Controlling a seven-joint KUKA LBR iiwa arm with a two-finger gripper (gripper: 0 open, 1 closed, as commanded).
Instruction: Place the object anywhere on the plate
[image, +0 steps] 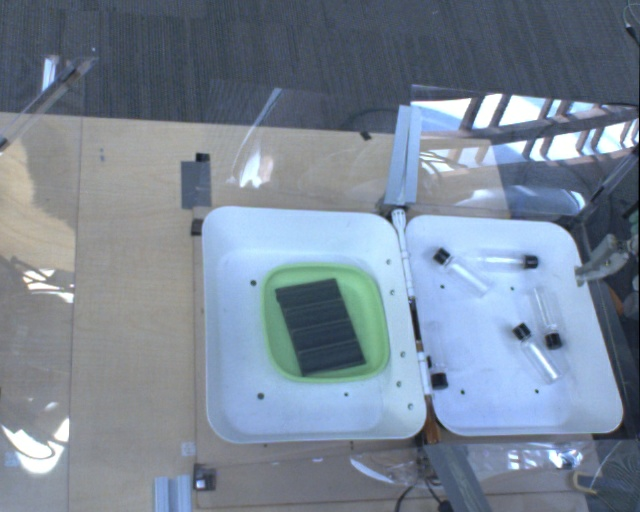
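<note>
Block, dark grey and ribbed across its top, lies flat on the green plate, wholly inside the rim. Its long axis runs from the worktop's far edge toward the near edge, with the near end leaning a little to the right. The ribs cross the short way, and the flat, rigid-looking slab shows a band of green on every side.

The plate sits in the middle of the left bin. By my reading, the block already rests where the task wants it, so little seems left to do.

The gripper, as far as I can make it out, is the grey part at the right bin's right rim, toward the worktop's right edge. The block lies well to its left, across the whole right bin and the seam between the two bins. Whether the gripper is spread or closed I cannot tell, and nothing can be seen held in it.

Several clear vials with black caps lie scattered in the right bin, much nearer the gripper than the block is. A loose black cap sits by that bin's left wall.
</note>
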